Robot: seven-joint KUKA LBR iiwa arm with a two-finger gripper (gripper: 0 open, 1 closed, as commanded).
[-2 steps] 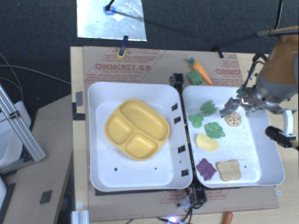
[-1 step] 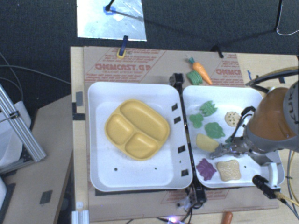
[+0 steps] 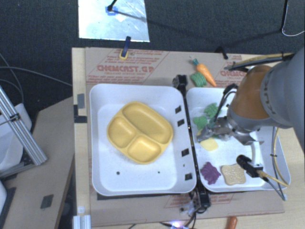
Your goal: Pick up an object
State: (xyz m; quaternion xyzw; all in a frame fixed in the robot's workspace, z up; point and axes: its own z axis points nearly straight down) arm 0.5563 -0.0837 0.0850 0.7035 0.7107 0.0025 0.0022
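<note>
Gripper (image 3: 206,133) low in the right bin (image 3: 271,178), centre-right of frame, just above a yellow piece (image 3: 209,144); its opening cannot be told; green pieces (image 3: 206,114) just above

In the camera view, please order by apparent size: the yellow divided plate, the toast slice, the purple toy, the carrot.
1. yellow divided plate
2. carrot
3. toast slice and purple toy, which look about alike.

The scene is lit evenly from above; glare is seen on the foil sheet (image 3: 113,12) far left, and slight softness throughout.
</note>
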